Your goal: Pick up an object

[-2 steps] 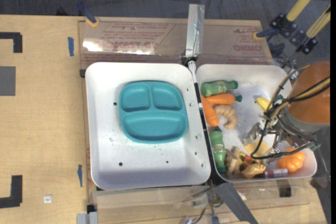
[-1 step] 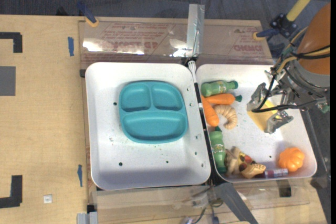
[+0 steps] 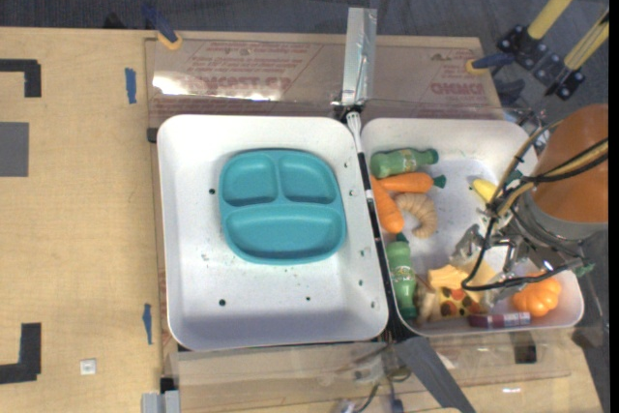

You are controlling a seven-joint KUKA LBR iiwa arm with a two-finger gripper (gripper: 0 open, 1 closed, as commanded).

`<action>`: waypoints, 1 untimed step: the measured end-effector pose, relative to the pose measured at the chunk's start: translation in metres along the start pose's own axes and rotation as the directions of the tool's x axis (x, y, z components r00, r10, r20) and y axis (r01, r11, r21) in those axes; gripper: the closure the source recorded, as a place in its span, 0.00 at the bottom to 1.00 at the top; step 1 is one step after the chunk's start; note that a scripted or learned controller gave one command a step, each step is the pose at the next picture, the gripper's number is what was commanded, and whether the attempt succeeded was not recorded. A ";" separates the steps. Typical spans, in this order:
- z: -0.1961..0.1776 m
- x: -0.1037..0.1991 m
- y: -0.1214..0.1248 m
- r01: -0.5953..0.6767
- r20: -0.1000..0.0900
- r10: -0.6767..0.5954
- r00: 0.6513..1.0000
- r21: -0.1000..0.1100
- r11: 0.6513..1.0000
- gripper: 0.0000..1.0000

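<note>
From above, the desk (image 3: 77, 208) has two white bins. The left bin (image 3: 184, 305) holds a blue tray (image 3: 282, 205). The right bin (image 3: 455, 138) holds toy food: two carrots (image 3: 406, 182), a green bottle (image 3: 404, 158) and an orange pumpkin (image 3: 538, 296). The end effector (image 3: 495, 251) hangs over the right bin, near the pumpkin; wires hide it, so its grip cannot be told.

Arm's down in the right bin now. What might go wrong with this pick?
The toys lie crowded: the pincer may nudge the yellow piece or the orange pumpkin rather than grasp one. Its loose black cables hang low and might snag the yellow banana.
</note>
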State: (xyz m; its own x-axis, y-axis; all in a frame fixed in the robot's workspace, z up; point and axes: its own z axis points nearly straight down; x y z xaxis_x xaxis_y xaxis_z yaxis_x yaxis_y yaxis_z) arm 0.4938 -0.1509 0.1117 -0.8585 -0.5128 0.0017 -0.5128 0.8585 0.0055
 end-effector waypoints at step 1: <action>-0.124 -0.033 0.046 -0.045 0.012 0.045 0.999 0.011 0.999 1.00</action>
State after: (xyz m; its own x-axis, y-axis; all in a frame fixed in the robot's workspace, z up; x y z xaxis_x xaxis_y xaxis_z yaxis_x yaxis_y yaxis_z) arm 0.4995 -0.0952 0.2362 -0.8807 -0.4735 -0.0104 -0.4735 0.8808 -0.0053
